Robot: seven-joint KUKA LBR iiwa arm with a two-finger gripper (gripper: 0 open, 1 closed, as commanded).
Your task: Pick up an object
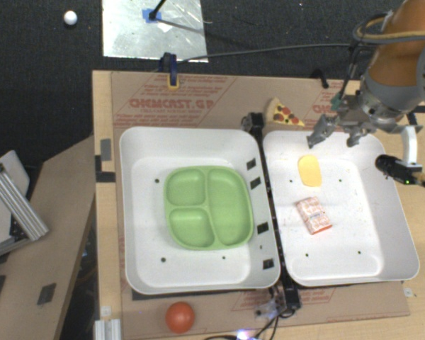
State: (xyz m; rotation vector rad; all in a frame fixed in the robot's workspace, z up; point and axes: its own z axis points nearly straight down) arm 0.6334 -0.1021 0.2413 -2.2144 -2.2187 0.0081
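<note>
Red "CHEMCAST GP" lettering runs across the bench (171, 103); the gripper (336, 134) hangs spread, pinching nothing, above a yellow piece (309, 170).

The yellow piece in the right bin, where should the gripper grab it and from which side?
Probably straight from above, fingers closing across the yellow piece's narrow width. It lies flat, longer than wide, clear of the pink packet. The gripper is open.
</note>
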